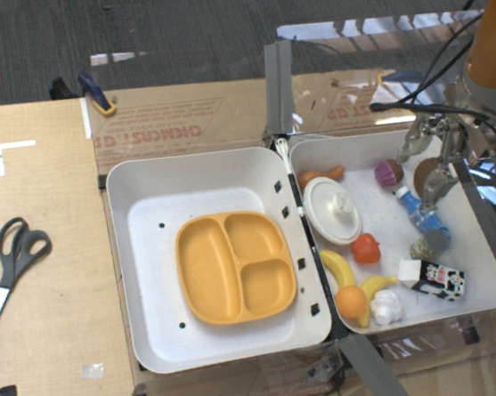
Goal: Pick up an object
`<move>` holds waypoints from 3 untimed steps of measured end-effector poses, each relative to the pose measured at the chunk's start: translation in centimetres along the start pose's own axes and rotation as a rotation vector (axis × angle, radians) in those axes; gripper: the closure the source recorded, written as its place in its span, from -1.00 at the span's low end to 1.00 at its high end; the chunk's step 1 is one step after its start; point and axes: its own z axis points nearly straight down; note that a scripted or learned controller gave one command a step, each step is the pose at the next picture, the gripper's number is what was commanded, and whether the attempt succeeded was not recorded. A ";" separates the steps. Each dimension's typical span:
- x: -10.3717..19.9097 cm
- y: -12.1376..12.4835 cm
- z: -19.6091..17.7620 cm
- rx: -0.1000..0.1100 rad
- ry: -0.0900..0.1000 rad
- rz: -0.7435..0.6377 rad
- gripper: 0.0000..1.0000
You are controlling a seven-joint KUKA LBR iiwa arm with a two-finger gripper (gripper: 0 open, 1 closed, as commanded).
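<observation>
Gripper (434,180) — grip unclear — hangs over one blue bottle (422,216); two bananas (339,267) nearby.

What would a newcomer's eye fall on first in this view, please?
Probably the yellow tray, lying alone in the left bin. Next, the small things crowded in the right bin: a white lid, a banana and an orange, with the gripper above its far right corner.

glossy plastic tray (236,267) (matt wooden bench (52,351))
</observation>
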 end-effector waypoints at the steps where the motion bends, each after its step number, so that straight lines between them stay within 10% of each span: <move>1: -1.7 -3.0 15.8 0.001 -0.003 0.044 -1.00; 2: 2.6 -2.2 15.9 -0.001 0.001 0.148 -1.00; 3: -0.5 -6.7 8.6 0.001 -0.003 0.195 -1.00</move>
